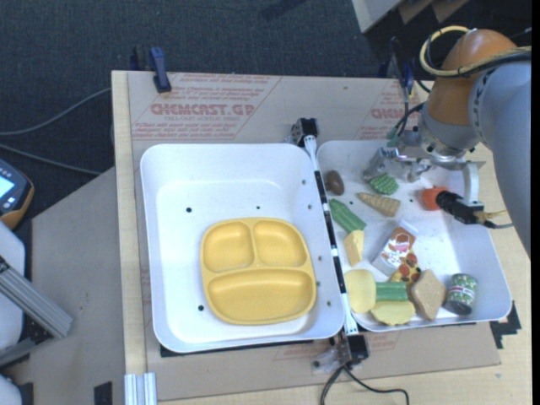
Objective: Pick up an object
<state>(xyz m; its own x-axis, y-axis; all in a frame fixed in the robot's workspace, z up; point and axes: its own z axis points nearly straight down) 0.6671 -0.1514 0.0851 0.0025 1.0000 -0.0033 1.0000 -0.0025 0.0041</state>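
Note:
The right bin holds several toy foods. My gripper hangs low over its far left part, under the orange-banded wrist. Just below it lies a small green ridged piece; I cannot tell whether it is touched. Close by are a tan cone, a brown lump, a green pod and an orange-red piece. Nearer the front lie a yellow wedge, a red-and-white packet, a bread slice and a dark green can.
The left bin holds a yellow divided plate. A black clamp sits at the far end of the wall between the bins, and a blue clip at the bench's far left. The arm's grey body covers the right bin's far right corner.

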